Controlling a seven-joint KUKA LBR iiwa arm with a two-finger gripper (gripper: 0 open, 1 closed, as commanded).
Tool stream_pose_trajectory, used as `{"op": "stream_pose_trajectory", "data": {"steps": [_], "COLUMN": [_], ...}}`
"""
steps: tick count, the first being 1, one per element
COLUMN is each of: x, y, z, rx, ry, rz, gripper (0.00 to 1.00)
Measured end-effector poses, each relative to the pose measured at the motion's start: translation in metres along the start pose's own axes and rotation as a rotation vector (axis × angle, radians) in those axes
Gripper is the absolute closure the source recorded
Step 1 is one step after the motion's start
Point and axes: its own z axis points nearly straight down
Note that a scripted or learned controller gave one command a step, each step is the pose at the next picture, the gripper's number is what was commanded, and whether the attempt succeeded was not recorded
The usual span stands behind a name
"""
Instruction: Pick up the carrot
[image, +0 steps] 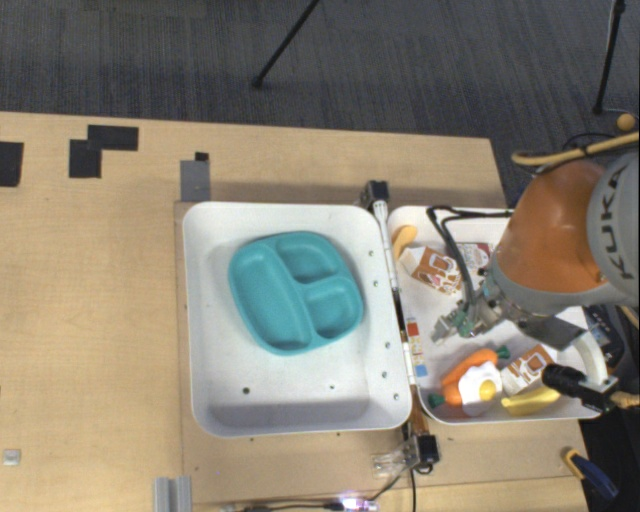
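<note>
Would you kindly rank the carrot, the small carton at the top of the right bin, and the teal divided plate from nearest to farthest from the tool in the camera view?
Measured from the tool:
1. Carrot, just below it in the right bin.
2. Small carton, a little farther, above and left of it in the same bin.
3. Teal divided plate, farthest, in the left bin.

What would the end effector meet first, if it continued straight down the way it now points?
Probably the bare floor of the right bin; the end effector hangs above it, the carrot a little nearer. Depth is unclear.
</note>
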Motion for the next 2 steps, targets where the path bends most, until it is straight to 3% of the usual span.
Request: {"op": "stream_pose_trajectory", "data": {"steps": [1,2], "x": [-0.0010,-0.0093], "y": [-0.0016,-0.0069], "z": [0.0016,0.0020], "rx": [0.004,0.006], "ry": [0.000,0.002], "rz": [0.002,-0.319], "gripper": [0.00,0.00]}}
